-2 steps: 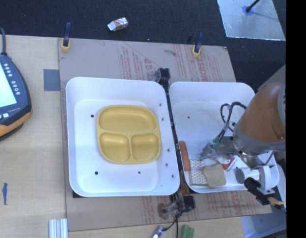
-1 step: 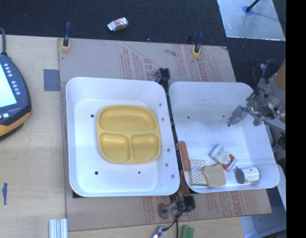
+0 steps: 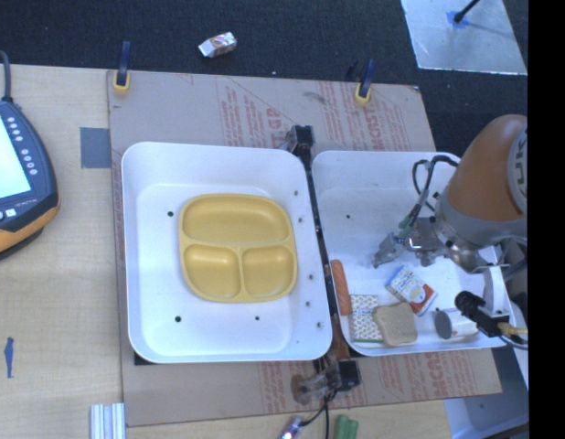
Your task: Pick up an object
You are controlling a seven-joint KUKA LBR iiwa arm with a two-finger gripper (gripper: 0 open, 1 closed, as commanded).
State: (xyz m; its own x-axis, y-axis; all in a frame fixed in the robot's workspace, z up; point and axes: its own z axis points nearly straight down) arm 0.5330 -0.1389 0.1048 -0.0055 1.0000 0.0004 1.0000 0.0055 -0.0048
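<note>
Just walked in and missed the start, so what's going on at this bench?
A grey and orange robot arm reaches into the right bin, its hand low above the bin floor. A few small items lie near that bin's front edge: a hot dog, a slice of bread, a small packet and a checkered piece. Nothing is visibly held. The left bin holds a yellow divided tray.

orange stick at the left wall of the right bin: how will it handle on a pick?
The orange stick looks thin and rounded, so it probably rolls if nudged. It lies along the right bin wall, likely leaving little finger room. Seems light and stiff; material unclear.
</note>
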